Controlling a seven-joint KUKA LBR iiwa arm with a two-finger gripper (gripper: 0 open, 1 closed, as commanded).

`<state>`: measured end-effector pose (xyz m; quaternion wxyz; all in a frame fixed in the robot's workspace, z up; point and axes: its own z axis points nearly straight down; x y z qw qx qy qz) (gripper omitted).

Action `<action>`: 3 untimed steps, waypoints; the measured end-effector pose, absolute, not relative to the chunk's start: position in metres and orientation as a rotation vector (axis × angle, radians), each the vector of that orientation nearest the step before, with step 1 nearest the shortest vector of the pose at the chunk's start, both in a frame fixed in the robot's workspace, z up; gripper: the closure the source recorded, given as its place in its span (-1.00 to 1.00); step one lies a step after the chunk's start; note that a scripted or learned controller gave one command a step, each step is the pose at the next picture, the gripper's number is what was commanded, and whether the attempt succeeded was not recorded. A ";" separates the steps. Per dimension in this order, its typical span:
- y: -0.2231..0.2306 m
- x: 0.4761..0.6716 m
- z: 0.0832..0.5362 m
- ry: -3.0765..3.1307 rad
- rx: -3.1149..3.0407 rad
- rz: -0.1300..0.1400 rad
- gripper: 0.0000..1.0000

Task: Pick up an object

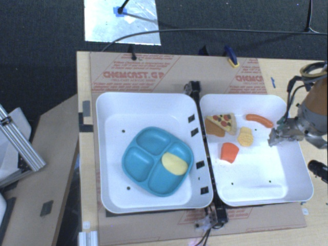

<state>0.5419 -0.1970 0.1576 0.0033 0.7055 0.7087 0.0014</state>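
Observation:
The right white bin (256, 191) holds a pizza slice (221, 124), a red sausage (259, 120), a round yellow cracker-like piece (246, 137) and an orange-red piece (229, 152). My gripper (285, 135) hangs over the right side of this bin, right of the yellow piece and below the sausage, touching none of them. Nothing shows between its fingers. The left white bin (113, 137) carries a blue divided plate (157, 161) with a yellow oval item (175, 163) in its right compartment.
The arm (315, 111) comes in over the bench's right edge. A black divider strip (201, 142) runs between the bins. Cables (215, 32) cross the dark floor behind the bench, and a metal rail (18, 140) stands at the left.

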 end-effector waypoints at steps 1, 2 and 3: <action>-0.190 0.536 0.212 2.225 2.211 0.004 1.00; -0.192 0.537 0.276 2.224 2.210 0.005 1.00; -0.136 0.533 0.258 2.233 2.211 0.002 1.00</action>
